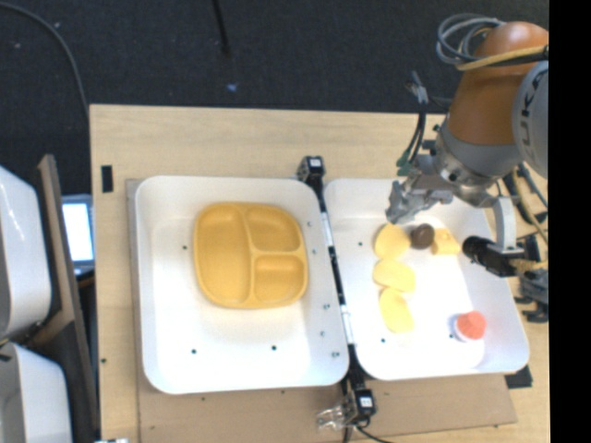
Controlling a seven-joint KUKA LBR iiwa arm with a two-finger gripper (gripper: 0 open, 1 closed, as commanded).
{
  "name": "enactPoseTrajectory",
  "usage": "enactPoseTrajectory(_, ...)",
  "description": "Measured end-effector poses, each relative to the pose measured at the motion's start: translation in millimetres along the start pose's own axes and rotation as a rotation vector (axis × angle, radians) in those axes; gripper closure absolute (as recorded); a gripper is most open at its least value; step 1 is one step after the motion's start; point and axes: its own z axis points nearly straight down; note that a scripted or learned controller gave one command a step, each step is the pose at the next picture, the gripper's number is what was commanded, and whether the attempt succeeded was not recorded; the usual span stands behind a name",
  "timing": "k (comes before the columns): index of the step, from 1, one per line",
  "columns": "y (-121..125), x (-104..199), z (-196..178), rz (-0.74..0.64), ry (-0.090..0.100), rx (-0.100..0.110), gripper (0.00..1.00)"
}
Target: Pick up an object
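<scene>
**Small light pieces in the right bin, gripper hanging over the brown one**

Taking the brown ball [422, 237] as the landmark and reading leftward-first: far to its left, in the left bin [157, 340], lies a yellow divided plate [250, 253], flat and well apart from the arm. It looks like stiff, smooth plastic, wide and low, with little for two fingers to close on except a rim; a poor first choice, in my judgement.

Just left of the ball and touching it, in the right bin [499, 353], is the top one of a column of yellow pieces [394, 276] that runs down and away from the ball. They look flat, thin and light, probably slippery, and would be hard to lift off the floor of the bin without sliding.

The brown ball itself is small and rounded, likely light and firm. It offers the best hold: fingers to either side across its middle, though a round thing can roll or squirt out if the grip lands off centre.

Right above the ball, slightly left, hangs the gripper [407, 203]; whether its fingers stand apart or together cannot be told from this angle, and nothing is seen between them.

Below and to the right of the ball, well apart, sits a small red-orange object [471, 325] with a pale base, too blurred to name.
</scene>
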Motion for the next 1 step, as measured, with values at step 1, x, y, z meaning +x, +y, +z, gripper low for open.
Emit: enactPoseTrajectory(1, 14.8, 43.3, 13.8, 0.000, 0.000, 0.000, 1.00)
